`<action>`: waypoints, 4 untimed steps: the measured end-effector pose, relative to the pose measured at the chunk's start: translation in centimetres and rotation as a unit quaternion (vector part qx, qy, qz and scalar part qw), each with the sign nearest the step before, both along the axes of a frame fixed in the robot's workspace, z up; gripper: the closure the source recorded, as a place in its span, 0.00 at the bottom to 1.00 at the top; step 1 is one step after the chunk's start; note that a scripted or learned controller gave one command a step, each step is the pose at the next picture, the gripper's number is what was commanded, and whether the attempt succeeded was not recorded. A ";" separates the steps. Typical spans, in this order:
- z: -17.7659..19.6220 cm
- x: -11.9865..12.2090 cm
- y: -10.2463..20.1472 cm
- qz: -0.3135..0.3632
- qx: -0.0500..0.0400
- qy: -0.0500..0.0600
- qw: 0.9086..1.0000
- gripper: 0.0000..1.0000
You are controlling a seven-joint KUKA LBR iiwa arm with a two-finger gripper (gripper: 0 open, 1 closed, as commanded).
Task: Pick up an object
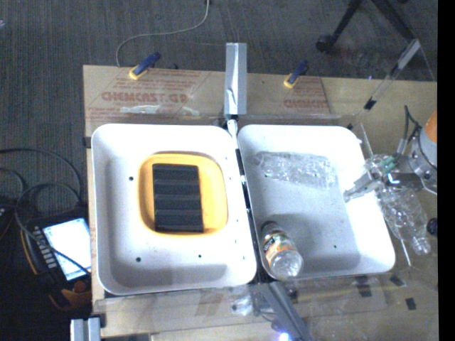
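From above, the gripper [366, 183] hangs at the right rim of the right bin [313, 251], reaching in from the edge, and I cannot tell from here whether it is released or clenched; nothing can be made out in its grasp. Just to its left, well inside that bin, lies a clear crinkled plastic bottle [295, 168] on its side. Further off, down and to the left of the gripper, a small bottle with an orange label [279, 251] rests at the near left corner. Across the divider, far left of the gripper, a yellow tray with a black ridged insert [181, 194] sits in the left bin [114, 261]. By my reckoning the pick is not yet made; approach, closing and lifting all remain.
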State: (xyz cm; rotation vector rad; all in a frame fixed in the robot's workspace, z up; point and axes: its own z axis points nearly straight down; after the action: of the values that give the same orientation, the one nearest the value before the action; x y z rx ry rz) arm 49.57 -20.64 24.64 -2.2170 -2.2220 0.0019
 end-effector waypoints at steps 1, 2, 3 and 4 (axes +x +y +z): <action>0.0 0.0 0.0 0.000 0.000 0.000 1.000 0.00; 1.9 5.1 6.9 -0.053 -0.001 -0.001 0.999 0.00; -3.8 5.9 10.2 -0.019 -0.001 0.001 1.000 0.00; -12.7 16.9 7.4 0.066 -0.003 -0.003 0.998 0.00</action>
State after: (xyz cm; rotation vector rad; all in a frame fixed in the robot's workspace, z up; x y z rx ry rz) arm 66.50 -13.21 11.90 -2.0701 -2.3707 0.0011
